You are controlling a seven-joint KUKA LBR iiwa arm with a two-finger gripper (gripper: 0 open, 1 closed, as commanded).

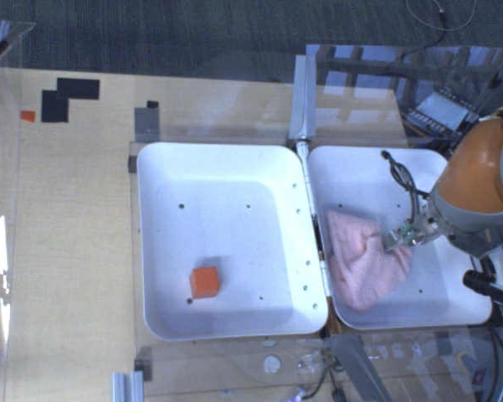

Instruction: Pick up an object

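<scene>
Two shallow white plastic bins side by side on a pale wooden bench (pixel 67 249), touching along a grey metal strip (pixel 302 107) in the middle. In the left bin (pixel 226 174), a small orange block (pixel 205 282), square and flat on the floor, down near the front left corner, well apart from the walls. In the right bin (pixel 360 170), a soft pink cloth (pixel 360 262), crumpled in a heap against the left wall and spread toward the front. Reaching in from the right, a big grey arm with a round orange band (pixel 477 174). At its tip, the small two-finger gripper (pixel 399 239), low over the right edge of the pink cloth, touching it or very nearly so. A fold of cloth bunched up right at the tip, maybe pinched, but too small and blurry to be sure. Open or closed: cannot tell. Black cables (pixel 399 177) looping down along the wrist. Far back on the left of the bench, a few black flat shapes (pixel 67 97) and one tiny orange mark (pixel 28 116).
</scene>
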